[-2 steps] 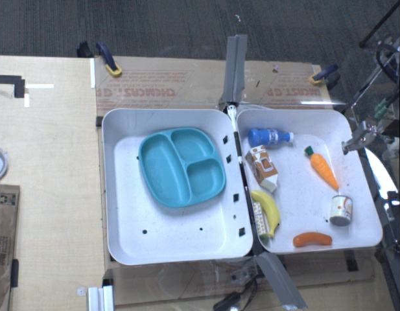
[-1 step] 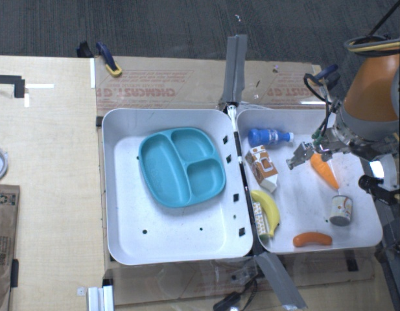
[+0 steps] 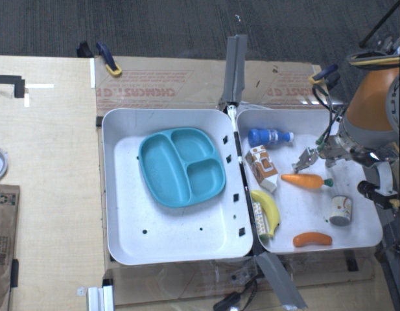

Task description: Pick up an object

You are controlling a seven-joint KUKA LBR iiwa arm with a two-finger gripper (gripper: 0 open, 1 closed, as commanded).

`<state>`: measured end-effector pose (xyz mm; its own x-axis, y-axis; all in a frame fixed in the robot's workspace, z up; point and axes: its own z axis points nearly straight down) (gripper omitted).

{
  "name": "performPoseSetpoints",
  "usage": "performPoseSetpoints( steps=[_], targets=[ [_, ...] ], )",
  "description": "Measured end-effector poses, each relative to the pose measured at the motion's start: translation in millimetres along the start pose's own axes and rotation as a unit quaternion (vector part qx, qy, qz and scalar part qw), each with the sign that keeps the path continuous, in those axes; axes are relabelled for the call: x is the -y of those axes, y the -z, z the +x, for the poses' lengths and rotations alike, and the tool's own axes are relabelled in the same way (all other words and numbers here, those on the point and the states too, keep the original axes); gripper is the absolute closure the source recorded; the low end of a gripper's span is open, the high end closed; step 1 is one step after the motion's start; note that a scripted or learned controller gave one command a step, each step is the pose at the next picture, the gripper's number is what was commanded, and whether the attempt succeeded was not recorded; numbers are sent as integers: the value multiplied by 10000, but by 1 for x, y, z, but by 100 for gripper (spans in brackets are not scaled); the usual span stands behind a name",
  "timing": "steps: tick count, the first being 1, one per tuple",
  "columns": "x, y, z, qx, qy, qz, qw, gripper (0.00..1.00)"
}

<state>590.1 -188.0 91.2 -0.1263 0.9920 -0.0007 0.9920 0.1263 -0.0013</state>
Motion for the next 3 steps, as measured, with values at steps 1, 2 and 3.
performPoseSetpoints(
  steps=[1, 2, 3],
  targets=[
    [0, 10, -1, 6, -10, -10, 10000, 100],
    [0, 10, -1, 7, -12, -9, 10000, 0],
    [44, 0, 9, -4, -17, -1, 10000, 0]
  ],
)
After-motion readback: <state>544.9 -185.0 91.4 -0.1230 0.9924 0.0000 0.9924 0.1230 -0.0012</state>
